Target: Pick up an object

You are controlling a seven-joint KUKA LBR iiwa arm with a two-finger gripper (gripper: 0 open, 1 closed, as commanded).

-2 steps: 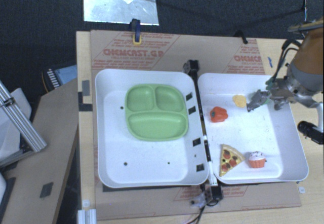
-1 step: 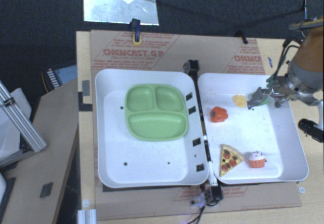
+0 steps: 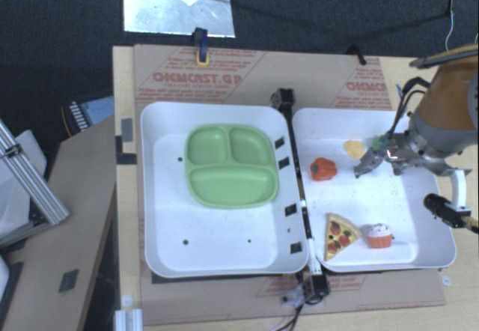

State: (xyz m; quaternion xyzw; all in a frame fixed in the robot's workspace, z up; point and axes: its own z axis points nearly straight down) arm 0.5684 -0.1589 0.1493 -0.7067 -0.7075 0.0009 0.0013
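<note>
The pincer hangs over the right bin, its grip too blurred to judge. A yellow piece lies just beside it, partly hidden; red pepper sits near.

A robotics lab: white bins on a bench, aluminium framing

In the right bin, the red pepper and yellow piece are sitting near the gripper, crowding its upper left. The pizza slice and cupcake are lying side by side along the near wall, leaving bare floor between the two groups. The green divided plate is taking up the middle of the left bin, leaving its near half open.
</note>
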